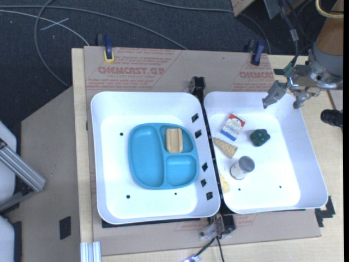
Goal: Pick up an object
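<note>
My gripper (pixel 284 99) hangs open over the far right corner of the right bin (pixel 297 146), its two grey fingers spread apart with nothing between them. Below and left of it in that bin lie a small red, white and blue carton (pixel 232 127), a dark green lumpy object (pixel 260 137), a tan wedge (pixel 224 147) and a small grey can (pixel 241 167) on its side. A small yellow piece (pixel 224 185) lies at the bin's left wall.
The left bin (pixel 109 146) holds a blue divided tray (pixel 143 157) with a tan block (pixel 174 140) in its upper right compartment. Black clips line the seam between the bins. Blue clamps (pixel 108 50) hold the board at the back edge.
</note>
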Action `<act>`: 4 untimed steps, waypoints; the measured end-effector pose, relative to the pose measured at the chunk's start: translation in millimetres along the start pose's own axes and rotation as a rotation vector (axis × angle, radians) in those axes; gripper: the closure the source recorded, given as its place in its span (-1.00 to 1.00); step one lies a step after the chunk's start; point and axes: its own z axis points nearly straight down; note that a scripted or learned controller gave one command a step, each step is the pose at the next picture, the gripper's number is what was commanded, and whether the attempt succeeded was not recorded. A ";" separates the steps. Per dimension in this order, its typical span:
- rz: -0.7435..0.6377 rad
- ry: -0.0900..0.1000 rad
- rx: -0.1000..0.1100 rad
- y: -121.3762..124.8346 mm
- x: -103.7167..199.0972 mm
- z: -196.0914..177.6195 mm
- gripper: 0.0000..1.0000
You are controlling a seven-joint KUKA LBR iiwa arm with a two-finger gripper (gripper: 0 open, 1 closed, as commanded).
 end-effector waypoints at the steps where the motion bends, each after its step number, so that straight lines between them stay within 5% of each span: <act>1: -0.003 -0.003 -0.014 2.2 0.4 -8.2 -1.00; 4: -0.003 0.000 -0.006 3.8 -8.7 149.4 -1.00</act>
